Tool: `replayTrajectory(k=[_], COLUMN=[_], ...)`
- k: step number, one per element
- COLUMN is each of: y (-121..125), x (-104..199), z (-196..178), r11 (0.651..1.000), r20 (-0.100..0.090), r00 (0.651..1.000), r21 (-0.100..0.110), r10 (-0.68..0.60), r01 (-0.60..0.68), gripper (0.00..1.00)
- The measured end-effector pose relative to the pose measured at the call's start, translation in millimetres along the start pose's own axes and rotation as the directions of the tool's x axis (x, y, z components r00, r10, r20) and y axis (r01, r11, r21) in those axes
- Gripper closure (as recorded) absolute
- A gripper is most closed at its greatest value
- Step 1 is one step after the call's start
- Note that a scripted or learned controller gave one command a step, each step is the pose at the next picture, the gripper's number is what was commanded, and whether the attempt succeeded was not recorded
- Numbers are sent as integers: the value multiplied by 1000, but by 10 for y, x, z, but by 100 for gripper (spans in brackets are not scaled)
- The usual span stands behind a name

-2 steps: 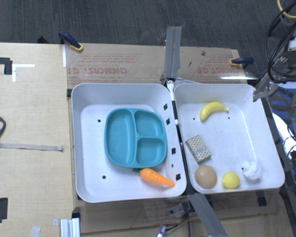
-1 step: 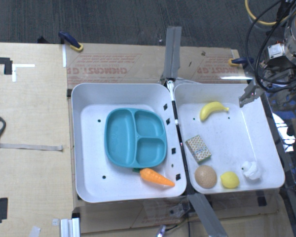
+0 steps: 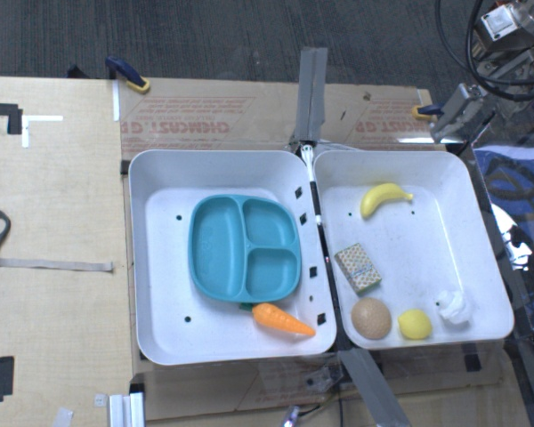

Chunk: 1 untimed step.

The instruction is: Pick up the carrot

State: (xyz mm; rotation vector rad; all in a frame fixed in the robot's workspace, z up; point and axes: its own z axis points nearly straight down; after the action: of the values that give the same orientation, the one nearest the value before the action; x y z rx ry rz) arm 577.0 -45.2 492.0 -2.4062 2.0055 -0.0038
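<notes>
- We see the carrot lying in the left bin, just below the teal divided plate.
- We cannot tell the gripper's state.

- My one camera sits fixed above the bench, looking down at a slant.
- It takes in both bins, the left bin and right bin, at mid-distance.
- My arm's hardware enters top right.
</notes>
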Motion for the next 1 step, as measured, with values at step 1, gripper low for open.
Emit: replayTrajectory(k=[1], y=[-203], x=[-276], z=[517], r11=[956], r20=[3], r00=[956], r21=[-7], r10=[-294], r01=[294], gripper=[0])
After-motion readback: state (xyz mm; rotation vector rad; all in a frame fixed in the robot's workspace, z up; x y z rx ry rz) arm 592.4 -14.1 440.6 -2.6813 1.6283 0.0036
